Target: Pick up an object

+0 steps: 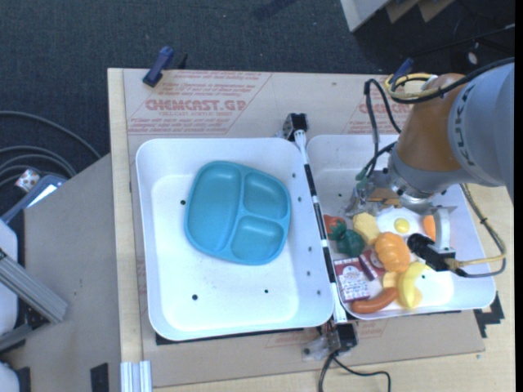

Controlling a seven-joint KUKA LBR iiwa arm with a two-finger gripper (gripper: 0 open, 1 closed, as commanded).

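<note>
The right bin (335, 158) holds a heap of toy food: a green piece (350, 239), a yellow piece (365, 225), a fried egg (400, 224), an orange (392, 251), a red packet (353, 280), a sausage (372, 303) and a banana (411, 287). The arm's orange band (425, 141) hangs over this bin. My gripper (368, 196) is low at the near end of the wrist, just above and behind the yellow piece. The wrist body hides what lies under it.
A blue divided plate (239, 212) lies in the left bin (163, 268). A black clip (296, 124) sits at the far end of the ridge between the bins. Cables (474, 261) trail over the right bin's edge.
</note>
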